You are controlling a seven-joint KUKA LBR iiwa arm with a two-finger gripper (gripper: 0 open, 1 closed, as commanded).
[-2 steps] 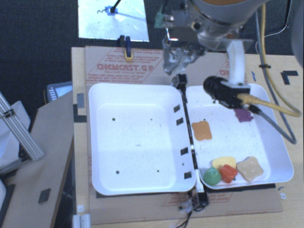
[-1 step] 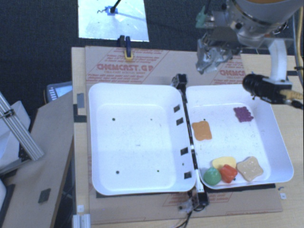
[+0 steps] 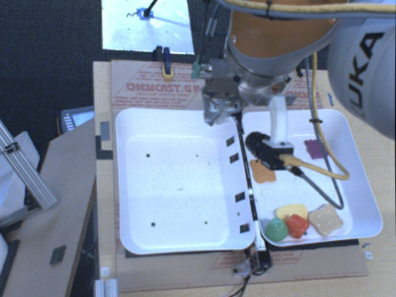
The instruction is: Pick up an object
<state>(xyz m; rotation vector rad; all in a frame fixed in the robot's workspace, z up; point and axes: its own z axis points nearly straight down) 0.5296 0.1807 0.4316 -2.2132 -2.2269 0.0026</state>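
Currently the gripper (image 3: 220, 111) hangs above the far end of the divider between the 2 bins; whether it is open or closed cannot be told. The nearest candidate, a flat orange piece (image 3: 264, 174), lies in the right-hand bin (image 3: 354, 190), at 5 o'clock from the gripper and apart from it.

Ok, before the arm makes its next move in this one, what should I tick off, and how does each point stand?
1. Things available to pick: ok. The right bin holds an orange piece, a purple piece, a yellow piece, a green ball, a red piece and a tan slice.
2. Gripper above a target: not ok. It sits at the far end of the divider between the bins.
3. Grasp state: cannot tell from this angle.
4. A target standing apart: ok for the orange and purple pieces.
5. Near-corner cluster separable: not ok. Green, red, yellow and tan crowd together.
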